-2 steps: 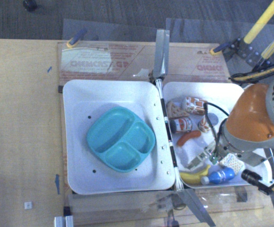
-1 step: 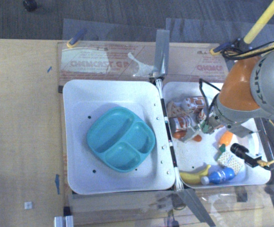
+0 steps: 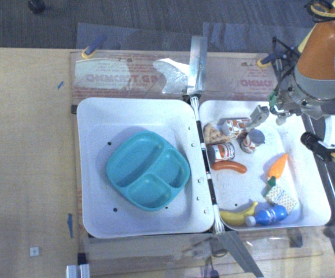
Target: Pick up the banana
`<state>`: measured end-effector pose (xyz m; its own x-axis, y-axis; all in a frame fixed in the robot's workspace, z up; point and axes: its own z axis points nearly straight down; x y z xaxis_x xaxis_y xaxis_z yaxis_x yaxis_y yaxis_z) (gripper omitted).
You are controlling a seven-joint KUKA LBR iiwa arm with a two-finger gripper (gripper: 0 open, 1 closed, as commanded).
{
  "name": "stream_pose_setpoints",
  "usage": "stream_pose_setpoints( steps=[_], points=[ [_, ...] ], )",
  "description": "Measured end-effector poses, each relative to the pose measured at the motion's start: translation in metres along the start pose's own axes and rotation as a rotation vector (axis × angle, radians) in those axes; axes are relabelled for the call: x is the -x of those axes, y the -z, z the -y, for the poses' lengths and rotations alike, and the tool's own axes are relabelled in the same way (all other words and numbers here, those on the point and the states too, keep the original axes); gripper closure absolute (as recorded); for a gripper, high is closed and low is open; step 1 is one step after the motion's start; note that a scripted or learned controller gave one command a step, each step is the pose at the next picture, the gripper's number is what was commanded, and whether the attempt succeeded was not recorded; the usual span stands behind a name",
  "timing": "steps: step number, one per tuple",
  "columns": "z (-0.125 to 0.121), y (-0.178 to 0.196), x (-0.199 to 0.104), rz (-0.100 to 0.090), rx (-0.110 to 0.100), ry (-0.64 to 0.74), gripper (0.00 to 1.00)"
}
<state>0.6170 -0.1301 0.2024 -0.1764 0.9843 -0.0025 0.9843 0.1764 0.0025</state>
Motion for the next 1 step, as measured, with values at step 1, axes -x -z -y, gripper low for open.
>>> stream_pose_setpoints(
  steps=[1],
  points=[
    [-0.0535, -0.0247, -0.0094, 0.002, 0.003, 0.319, 0.0]
  ],
)
